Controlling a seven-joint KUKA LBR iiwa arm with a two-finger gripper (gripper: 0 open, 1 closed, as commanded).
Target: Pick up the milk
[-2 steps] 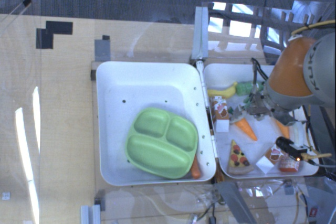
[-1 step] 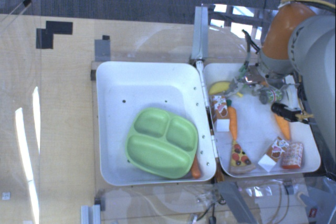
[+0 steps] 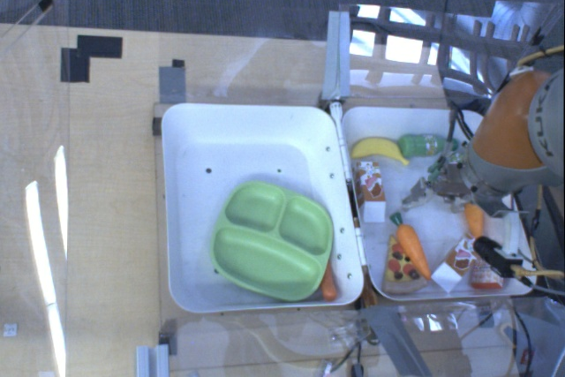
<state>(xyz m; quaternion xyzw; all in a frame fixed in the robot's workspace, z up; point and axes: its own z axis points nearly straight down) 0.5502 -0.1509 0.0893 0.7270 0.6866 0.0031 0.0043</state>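
Observation:
The milk (image 3: 372, 187), a small brown-and-white carton, lies flat against the left wall of the right bin (image 3: 439, 118), just below the banana (image 3: 380, 149). My gripper (image 3: 434, 187) hangs over the middle of that bin, to the right of the carton and apart from it. Nothing shows in its grasp. The grey arm with its orange band (image 3: 512, 132) comes in from the right and hides part of the bin's right side.
Around the gripper the right bin also holds a green bottle (image 3: 424, 144), a carrot (image 3: 410, 248), a pizza slice (image 3: 399, 269), a second small carton (image 3: 459, 262) and an orange piece (image 3: 475, 220). In the left bin (image 3: 203, 137) lies a green divided plate (image 3: 274, 239).

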